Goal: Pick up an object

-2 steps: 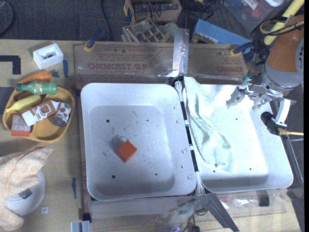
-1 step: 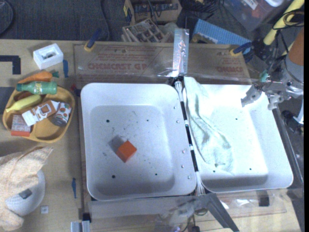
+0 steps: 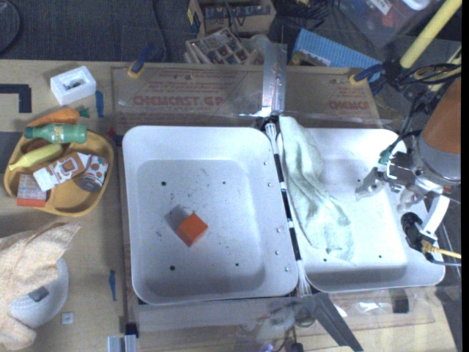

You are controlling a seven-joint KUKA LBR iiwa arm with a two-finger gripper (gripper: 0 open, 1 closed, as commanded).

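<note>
Claw (image 3: 377, 182) sits over the right bin (image 3: 366, 266), near that bin's right side, at about mid-height of the bin. Grey metal parts jut left from the wrist; one pale tip points toward the cloth. Whether the claw is spread or pressed together: cannot tell, the parts blur together at this slant. Nothing seen pinched in it.

Arm (image 3: 447, 130) comes in from the right edge, orange band above the wrist, black cables looped under it near the bin's right rim.

Cloth (image 3: 315, 196), pale greenish white, lies crumpled along the left side of the right bin, running from the top rim down past the middle. Apart from the claw, a bare strip of bin floor between them.

Left bin (image 3: 146, 152) touches the right bin along a shared middle seam. On its floor, a bit below centre, an orange block (image 3: 193, 229), tilted, with a small grey piece (image 3: 176, 215) touching its upper left corner. Block is well apart from the claw, in the other bin. Dark specks scattered on that floor.

Outside the bins, left of the bench: a yellow bowl (image 3: 80, 200) holding toy food and small packets, a green bottle (image 3: 57, 133) across its top rim. White box (image 3: 73, 84) above it. Tan cloth (image 3: 37, 270) at lower left.

Clutter of cables and boxes behind the bench, top of the view.
</note>
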